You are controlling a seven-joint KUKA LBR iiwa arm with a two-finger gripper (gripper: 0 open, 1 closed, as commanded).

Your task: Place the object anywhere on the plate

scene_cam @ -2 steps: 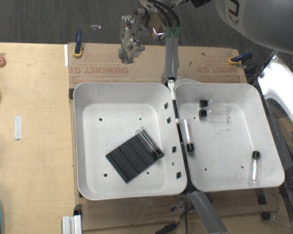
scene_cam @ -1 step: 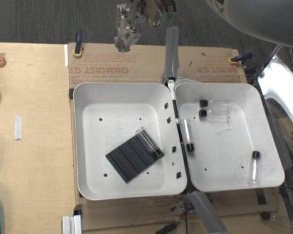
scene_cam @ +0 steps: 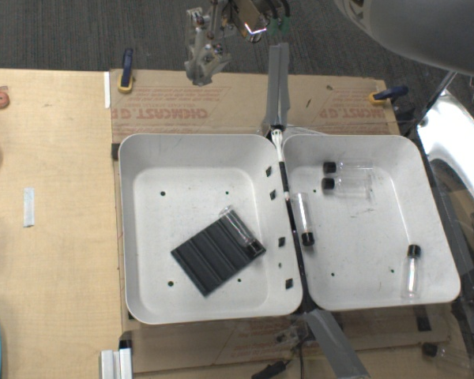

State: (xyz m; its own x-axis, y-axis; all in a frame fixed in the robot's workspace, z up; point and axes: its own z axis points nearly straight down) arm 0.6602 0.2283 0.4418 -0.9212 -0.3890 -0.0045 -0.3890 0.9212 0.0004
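Gripper: the gripper (scene_cam: pixel 200 71) hung high behind the left bin (scene_cam: pixel 142 180); whether spread or pressed together, I could not tell.
Tube: a clear tube (scene_cam: pixel 242 232) already lay across the dark plate (scene_cam: pixel 212 253), apart from the gripper.
Spares: other tubes (scene_cam: pixel 302 220) waited in the right bin (scene_cam: pixel 379 287).

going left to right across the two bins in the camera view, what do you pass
left bin → dark ribbed plate → vial lying on the plate's edge → vial by the divider → two black-capped vials → vial near the right wall
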